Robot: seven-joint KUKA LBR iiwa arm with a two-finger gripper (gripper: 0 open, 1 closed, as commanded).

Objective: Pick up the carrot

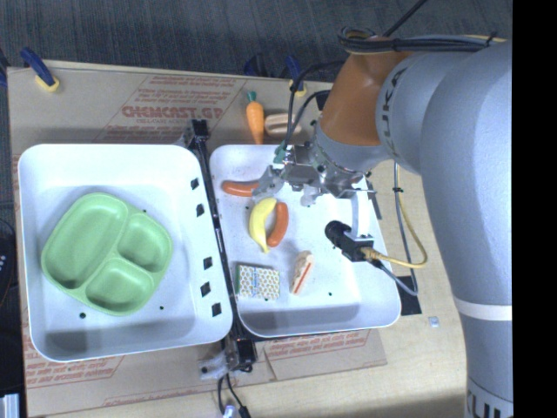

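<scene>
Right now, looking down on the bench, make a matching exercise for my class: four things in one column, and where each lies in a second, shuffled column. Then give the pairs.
Things
1. carrot
2. green divided plate
3. banana
4. sandwich piece

Places
A. in the left bin
B. on the cardboard, outside the bins, behind the right bin
C. in the right bin, beside the orange sausage
D. in the right bin, towards its front, right of the patterned packet

Pairs: 1-B, 2-A, 3-C, 4-D
</scene>
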